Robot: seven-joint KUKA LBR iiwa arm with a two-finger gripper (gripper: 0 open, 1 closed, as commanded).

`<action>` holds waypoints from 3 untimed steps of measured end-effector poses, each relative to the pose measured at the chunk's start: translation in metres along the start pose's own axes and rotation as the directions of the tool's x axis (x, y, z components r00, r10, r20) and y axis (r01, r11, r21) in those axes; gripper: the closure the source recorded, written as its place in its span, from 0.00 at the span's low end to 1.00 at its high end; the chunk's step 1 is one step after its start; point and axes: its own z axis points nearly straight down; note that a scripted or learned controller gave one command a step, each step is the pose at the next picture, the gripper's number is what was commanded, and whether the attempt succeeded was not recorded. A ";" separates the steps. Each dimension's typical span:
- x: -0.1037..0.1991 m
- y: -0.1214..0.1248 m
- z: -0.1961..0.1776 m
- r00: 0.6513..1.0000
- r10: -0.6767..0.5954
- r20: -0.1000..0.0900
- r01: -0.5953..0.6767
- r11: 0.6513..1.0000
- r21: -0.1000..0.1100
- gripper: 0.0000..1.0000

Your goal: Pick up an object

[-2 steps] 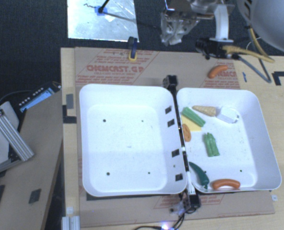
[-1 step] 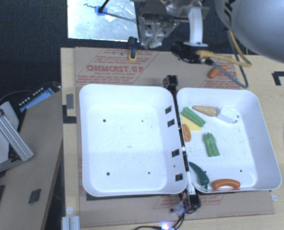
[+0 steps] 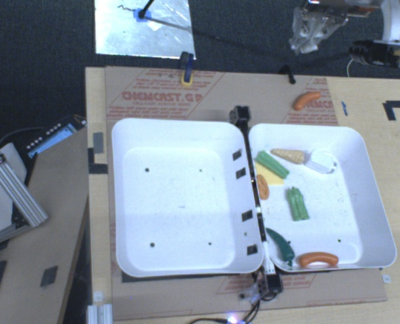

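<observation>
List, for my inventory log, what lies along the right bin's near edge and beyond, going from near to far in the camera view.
Orange sausage → dark green pepper → green asparagus bundle → white cup → second sausage on the cardboard → pincer.

Two white bins sit mid-frame. The right bin holds seven toy foods: three green pieces, one sausage, one cone, one yellow slab, one small orange piece. One more sausage lies on the counter above.
</observation>
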 end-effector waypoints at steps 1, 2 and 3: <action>0.048 -0.026 -0.020 1.000 -0.022 -0.009 0.022 1.000 0.000 1.00; 0.096 -0.064 -0.046 1.000 -0.024 -0.010 0.024 1.000 -0.001 1.00; 0.149 -0.091 -0.037 1.000 -0.025 -0.009 0.025 1.000 0.004 1.00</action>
